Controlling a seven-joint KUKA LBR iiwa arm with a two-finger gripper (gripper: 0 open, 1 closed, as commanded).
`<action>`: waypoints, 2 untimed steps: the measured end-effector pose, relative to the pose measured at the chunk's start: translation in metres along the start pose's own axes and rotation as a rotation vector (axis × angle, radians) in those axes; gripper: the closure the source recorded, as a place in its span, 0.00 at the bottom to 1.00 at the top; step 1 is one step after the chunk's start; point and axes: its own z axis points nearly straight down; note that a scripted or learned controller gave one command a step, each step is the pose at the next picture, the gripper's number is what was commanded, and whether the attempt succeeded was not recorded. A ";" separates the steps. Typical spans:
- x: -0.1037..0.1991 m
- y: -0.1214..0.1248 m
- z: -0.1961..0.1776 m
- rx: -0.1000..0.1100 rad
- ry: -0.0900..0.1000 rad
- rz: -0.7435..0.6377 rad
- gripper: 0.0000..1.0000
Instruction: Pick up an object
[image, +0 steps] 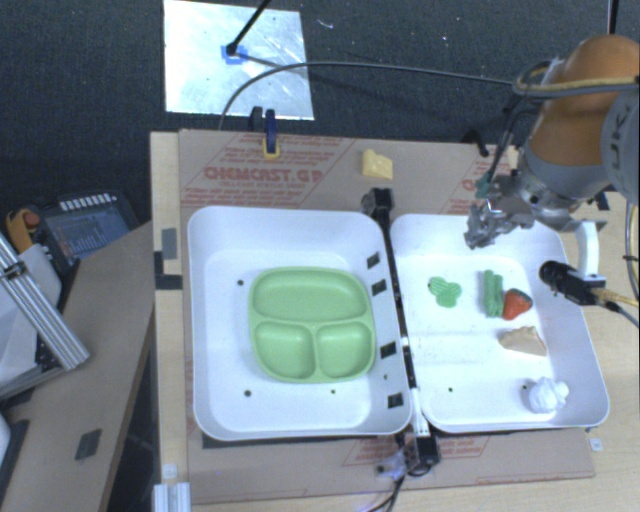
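Observation:
In the right bin (470, 400) lie a small green broccoli-like piece (445, 292), a green bean-like stick (492, 293), a red strawberry-like piece (517, 303), a tan wedge (523, 341) and a white crumpled ball (543, 395). My gripper (483, 233) hangs over the bin's far edge, above and behind these things, apart from all of them. Nothing shows between its fingers.
The left bin (215, 300) holds a green three-compartment plate (310, 323). A yellow block (377, 164) lies on the cardboard behind the bins. A black divider (392, 310) runs between the two bins. A keypad device (88, 228) sits at the left.

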 end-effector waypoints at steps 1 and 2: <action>0.056 -0.017 0.012 0.002 0.001 -0.001 1.00; 0.113 -0.031 0.021 0.002 0.001 -0.001 1.00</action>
